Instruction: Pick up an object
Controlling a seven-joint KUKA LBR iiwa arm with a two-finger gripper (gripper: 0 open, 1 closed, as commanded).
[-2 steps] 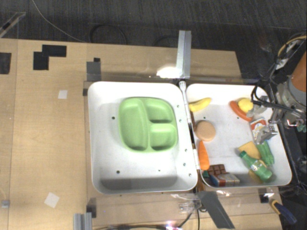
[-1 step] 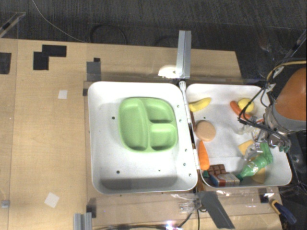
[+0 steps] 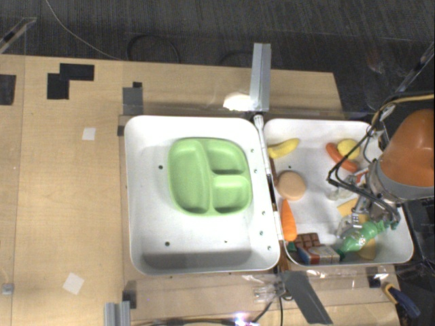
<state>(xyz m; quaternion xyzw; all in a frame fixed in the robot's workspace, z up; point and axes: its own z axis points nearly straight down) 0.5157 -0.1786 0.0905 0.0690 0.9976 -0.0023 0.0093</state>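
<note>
In the right bin (image 3: 309, 129) lie several toy foods: a banana (image 3: 283, 148), a tan round bun (image 3: 292, 184), an orange carrot (image 3: 288, 221), a brown chocolate block (image 3: 310, 244), and a red and yellow piece (image 3: 344, 153). My gripper (image 3: 363, 217) hangs over the bin's front right corner, just above a green object (image 3: 360, 237). Yellow pieces (image 3: 347, 207) lie beside it. The arm's orange band (image 3: 410, 156) covers part of the bin's right side.
The left bin (image 3: 146, 250) holds a green divided tray (image 3: 207, 175). A metal post (image 3: 261, 80) stands behind the seam between the bins. Black cables (image 3: 350, 168) loop beside the wrist over the right bin.
</note>
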